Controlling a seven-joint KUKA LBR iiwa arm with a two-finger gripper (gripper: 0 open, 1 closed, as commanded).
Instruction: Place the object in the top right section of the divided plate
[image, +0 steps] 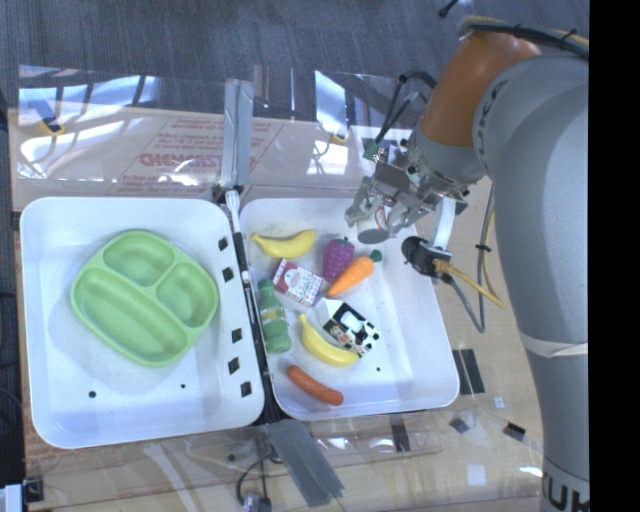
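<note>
Hovering above the far right part of the right bin (430, 340), the pincer (385, 218) hung with its fingers spread and nothing between them, just beyond the carrot (351, 277) and the purple grapes (338, 258). The task named no particular object, so any of the toys in that bin could have been meant; judged from the pincer's place, the carrot or the grapes looked the likeliest pick. Taking the carrot as landmark, the grapes touched it on its left, 1 banana (284, 243) lay further left toward the bin's divider, a small red carton (297, 284) sat just left and nearer the camera, a second banana (328, 345) with a black-and-white toy (350, 328) on it lay nearer still, a sausage (315, 385) lay nearest the front rim, and a green bottle (272, 315) stood by the left wall. The green divided plate (100, 300) lay well apart in the left bin (40, 400), its 3 sections bare. These toys were probably light, hollow, stiff plastic with smooth skin, apt to slip or roll; the carrot would best be pinched across its thick middle, square to its length.
</note>
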